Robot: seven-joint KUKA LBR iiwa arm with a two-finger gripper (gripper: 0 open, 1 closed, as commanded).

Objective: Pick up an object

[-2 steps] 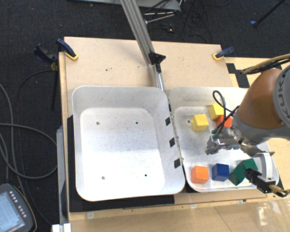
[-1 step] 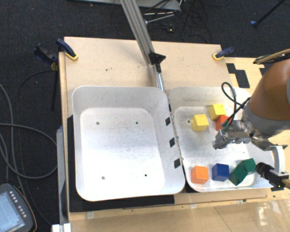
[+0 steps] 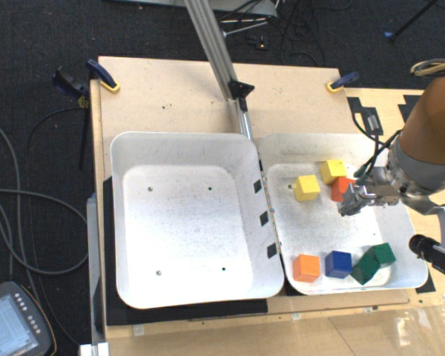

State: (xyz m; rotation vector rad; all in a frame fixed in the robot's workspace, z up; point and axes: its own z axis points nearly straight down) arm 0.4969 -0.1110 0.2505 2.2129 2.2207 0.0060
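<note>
Orange cube (image 3: 306, 267), blue cube (image 3: 339, 264) in right bin (image 3: 282, 221); fingers (image 3: 350, 202) state unclear

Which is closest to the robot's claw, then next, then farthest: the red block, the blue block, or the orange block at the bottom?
Measured from the gripper in the camera view:
1. The small red-orange cube, right beside the gripper in the right bin.
2. The blue cube, below the gripper by the bin's near edge.
3. The orange cube, left of the blue one, farthest away.

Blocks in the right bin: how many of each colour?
Yellow blocks: 2
Orange blocks: 1
Red-orange blocks: 1, beside the gripper
Blue blocks: 1
Green blocks: 2
Total: 7
</note>
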